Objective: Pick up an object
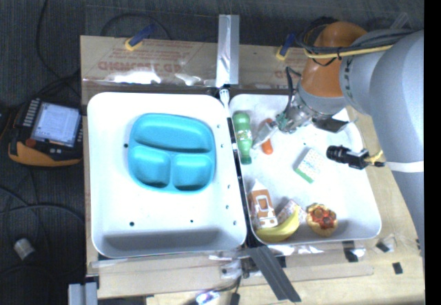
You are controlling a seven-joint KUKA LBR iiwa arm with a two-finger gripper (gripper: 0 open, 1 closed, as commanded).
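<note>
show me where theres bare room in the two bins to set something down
Left bin: bare floor rings the blue tray, widest along the near wall. Right bin: a free patch mid-floor, between the green bottle, the small packet and the banana. Crowded along its near edge and at the far end under the gripper.

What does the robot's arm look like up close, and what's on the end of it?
The arm is thick, rounded and smooth, light grey, with an orange band above the wrist and dark cables looping over it. The gripper at its end is small, metallic and silver-grey.
</note>
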